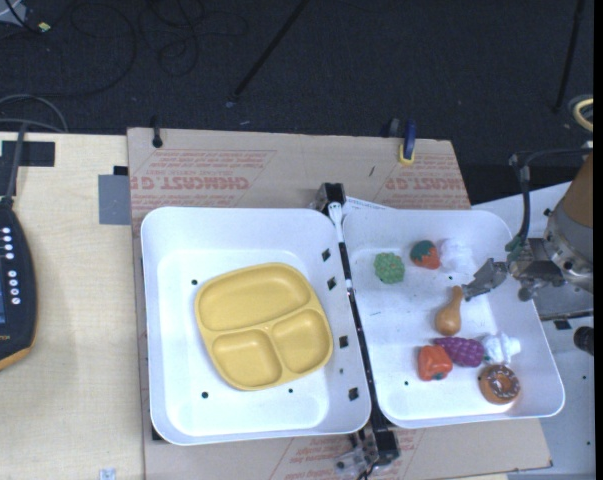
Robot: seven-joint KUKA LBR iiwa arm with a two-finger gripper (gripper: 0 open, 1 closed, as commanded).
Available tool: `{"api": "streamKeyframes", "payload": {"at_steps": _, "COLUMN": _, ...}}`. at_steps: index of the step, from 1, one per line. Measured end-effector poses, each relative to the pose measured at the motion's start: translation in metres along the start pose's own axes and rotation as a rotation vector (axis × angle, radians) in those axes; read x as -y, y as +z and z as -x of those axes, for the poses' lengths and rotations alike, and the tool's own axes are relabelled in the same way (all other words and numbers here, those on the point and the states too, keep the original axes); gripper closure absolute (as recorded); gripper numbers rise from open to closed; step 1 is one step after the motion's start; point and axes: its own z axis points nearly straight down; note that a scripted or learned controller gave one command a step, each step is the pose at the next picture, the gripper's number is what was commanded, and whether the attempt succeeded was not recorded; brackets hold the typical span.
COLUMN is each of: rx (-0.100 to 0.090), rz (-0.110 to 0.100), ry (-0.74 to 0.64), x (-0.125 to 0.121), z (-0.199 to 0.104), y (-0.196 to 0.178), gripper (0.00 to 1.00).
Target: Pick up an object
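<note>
Tan and pear-shaped, the toy gourd (pixel 449 312) lies in the right bin (pixel 541 408), long axis roughly upright in view, just left of and below the gripper (pixel 486 280), whose state I cannot tell.

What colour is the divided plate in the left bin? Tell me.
Yellow: the divided plate shows plainly in the camera view.

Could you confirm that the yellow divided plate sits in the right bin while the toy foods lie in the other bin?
Not quite: the camera view shows the yellow divided plate in the left bin, not the right. The toy foods, such as the donut and the purple grapes, lie in the other bin, on the right.
</note>
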Motion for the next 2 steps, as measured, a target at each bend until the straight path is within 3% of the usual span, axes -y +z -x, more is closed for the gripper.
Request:
{"api": "streamKeyframes", "payload": {"at_steps": 1, "rx": -0.003, "rz": -0.005, "ry": 0.001, "x": 0.037, "z": 0.013, "y": 0.089, "gripper": 0.0}}
{"api": "streamKeyframes", "payload": {"at_steps": 2, "rx": -0.001, "rz": 0.0, "ry": 0.005, "x": 0.036, "z": 0.016, "y": 0.076, "gripper": 1.0}}
